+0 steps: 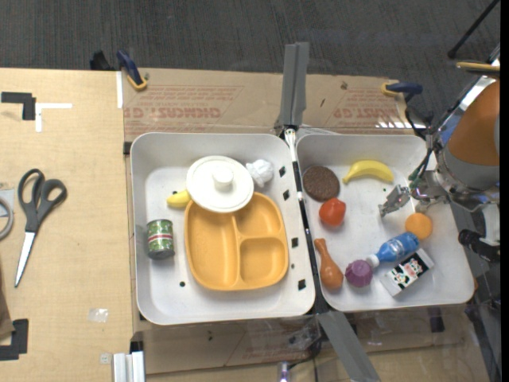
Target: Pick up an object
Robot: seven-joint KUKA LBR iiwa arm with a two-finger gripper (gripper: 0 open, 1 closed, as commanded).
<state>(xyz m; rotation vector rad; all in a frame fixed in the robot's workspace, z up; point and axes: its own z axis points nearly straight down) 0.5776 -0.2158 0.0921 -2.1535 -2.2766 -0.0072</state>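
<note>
The grey 2-finger gripper (pixel 393 203) is hovering, fingers parted and holding nothing, above the right white plastic bin (pixel 374 298), just beside the small round orange (pixel 418 225), probably lining up a grasp.

in the right bin (pixel 445 293), bare floor is left between the banana (pixel 368 170) and the blue bottle (pixel 396 249). the lower part is crowded by the bottle, purple ball (pixel 359 273), orange (pixel 418 225) and small carton (pixel 408 273).
</note>
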